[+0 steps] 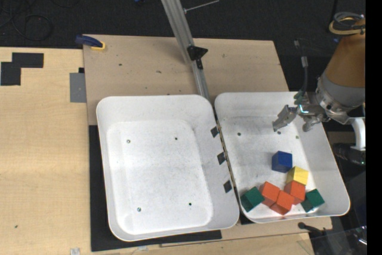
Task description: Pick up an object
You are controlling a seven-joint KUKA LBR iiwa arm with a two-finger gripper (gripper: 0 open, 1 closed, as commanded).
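Several small blocks lie in the near part of the right bin point(256, 113): a blue cube point(282, 161), a yellow cube point(298, 175), orange blocks point(282, 195) and two green blocks point(252, 197) point(313, 199). My gripper point(296, 119) hangs over the far right part of that bin, above and behind the blue cube, clear of the pile. Its fingers are spread apart with nothing between them.
The left bin point(158, 164) sits beside the right one, joined by black clips along the shared rim. A slanted aluminium rail point(179, 21) rises behind the bins. The orange-banded arm point(346, 68) enters at the right edge.
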